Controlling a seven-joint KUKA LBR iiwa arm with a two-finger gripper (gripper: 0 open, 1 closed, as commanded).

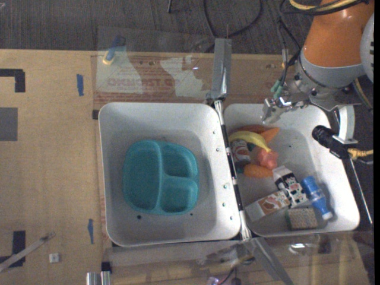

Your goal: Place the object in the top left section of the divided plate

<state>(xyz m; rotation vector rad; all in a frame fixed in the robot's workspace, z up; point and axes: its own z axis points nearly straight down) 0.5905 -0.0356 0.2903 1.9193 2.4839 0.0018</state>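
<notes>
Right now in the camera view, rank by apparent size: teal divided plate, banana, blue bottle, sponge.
1. teal divided plate, clearly largest
2. banana
3. blue bottle, looks close to the banana, so that order is unsure
4. sponge, smallest

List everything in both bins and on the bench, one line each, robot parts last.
left bin: 1, white, left of the divider
right bin: 1, white, right of the divider
divided plate: 1, teal, middle of left bin
banana: 1, yellow, right bin, upper left
carrot: 1, orange, beside banana
can: 1, red label, below banana
cartons: 2, printed, right bin, lower middle
bottle: 1, blue, right bin, lower right
sponge: 1, greenish, front edge
arm: 1, grey and orange, upper right
gripper: 1, metallic, over right bin's back edge
</notes>
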